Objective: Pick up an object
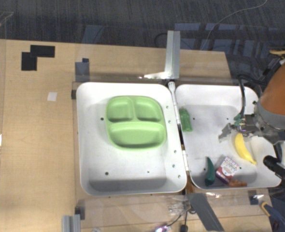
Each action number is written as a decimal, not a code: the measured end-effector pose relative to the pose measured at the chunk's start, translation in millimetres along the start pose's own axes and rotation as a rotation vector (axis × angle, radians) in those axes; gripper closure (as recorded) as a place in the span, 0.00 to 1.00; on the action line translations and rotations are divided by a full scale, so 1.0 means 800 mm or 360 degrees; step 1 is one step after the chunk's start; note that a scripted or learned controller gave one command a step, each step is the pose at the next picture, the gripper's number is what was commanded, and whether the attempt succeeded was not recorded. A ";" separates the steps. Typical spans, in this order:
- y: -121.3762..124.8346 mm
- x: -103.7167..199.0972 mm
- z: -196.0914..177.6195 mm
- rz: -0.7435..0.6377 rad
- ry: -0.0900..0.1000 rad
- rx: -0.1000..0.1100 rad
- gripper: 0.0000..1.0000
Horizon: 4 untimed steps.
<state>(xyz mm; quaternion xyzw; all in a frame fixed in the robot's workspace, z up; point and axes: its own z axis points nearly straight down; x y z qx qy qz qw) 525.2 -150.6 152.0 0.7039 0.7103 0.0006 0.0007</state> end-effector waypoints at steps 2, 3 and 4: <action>0.004 -0.060 0.059 0.0067 -0.0002 -0.0012 1.00; 0.099 0.034 -0.063 0.0041 0.0000 -0.0007 1.00; 0.097 0.042 -0.066 0.0310 -0.0001 -0.0001 1.00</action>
